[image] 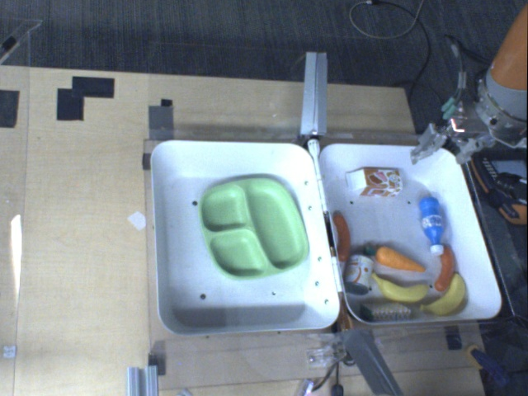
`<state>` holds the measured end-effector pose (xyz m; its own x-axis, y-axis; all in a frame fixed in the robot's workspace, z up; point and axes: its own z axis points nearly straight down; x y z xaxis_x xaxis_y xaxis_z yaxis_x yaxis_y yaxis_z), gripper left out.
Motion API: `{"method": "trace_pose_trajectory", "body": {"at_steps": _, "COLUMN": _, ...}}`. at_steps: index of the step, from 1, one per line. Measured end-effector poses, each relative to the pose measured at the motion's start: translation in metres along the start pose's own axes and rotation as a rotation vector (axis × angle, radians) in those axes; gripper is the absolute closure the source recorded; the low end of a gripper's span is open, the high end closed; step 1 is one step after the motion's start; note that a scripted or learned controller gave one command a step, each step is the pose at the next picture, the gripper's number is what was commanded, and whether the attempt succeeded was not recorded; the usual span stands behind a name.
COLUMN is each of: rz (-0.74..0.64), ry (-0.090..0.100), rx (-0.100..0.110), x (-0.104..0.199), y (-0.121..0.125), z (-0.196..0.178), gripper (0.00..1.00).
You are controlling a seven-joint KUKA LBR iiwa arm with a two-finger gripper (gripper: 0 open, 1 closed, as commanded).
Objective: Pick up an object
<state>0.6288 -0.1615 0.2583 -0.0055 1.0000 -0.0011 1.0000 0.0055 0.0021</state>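
The right bin (472, 221) holds several objects. Among them are a white carton with brown print (375, 181), a blue bottle (431, 221), an orange carrot (400, 260), two yellow bananas (412, 291) and a red sausage (341, 233). A small round can (357, 272) sits at the bin's front left. My gripper (445, 141) hangs over the bin's far right corner, above and right of the carton. It is open, with nothing between its fingers.
The left bin (177, 221) holds a green divided plate (252, 225). A metal post (314, 97) stands behind the seam between the bins. A dark brush (388, 312) lies along the right bin's front wall. Cables lie on the floor behind.
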Motion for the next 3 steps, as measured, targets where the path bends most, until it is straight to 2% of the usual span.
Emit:
{"method": "trace_pose_trajectory", "body": {"at_steps": 1, "rz": -0.009, "ry": 0.001, "rx": 0.000, "x": -0.044, "y": -0.022, "z": 0.154, "gripper": 0.00}}
{"method": "trace_pose_trajectory", "body": {"at_steps": 2, "rz": -0.011, "ry": -0.001, "rx": -0.007, "x": -0.043, "y": -0.020, "z": 0.142, "gripper": 1.00}}
{"method": "trace_pose_trajectory", "body": {"at_steps": 3, "rz": 0.286, "ry": -0.001, "rx": -0.003, "x": -0.041, "y": 0.011, "z": 0.015, "gripper": 1.00}}
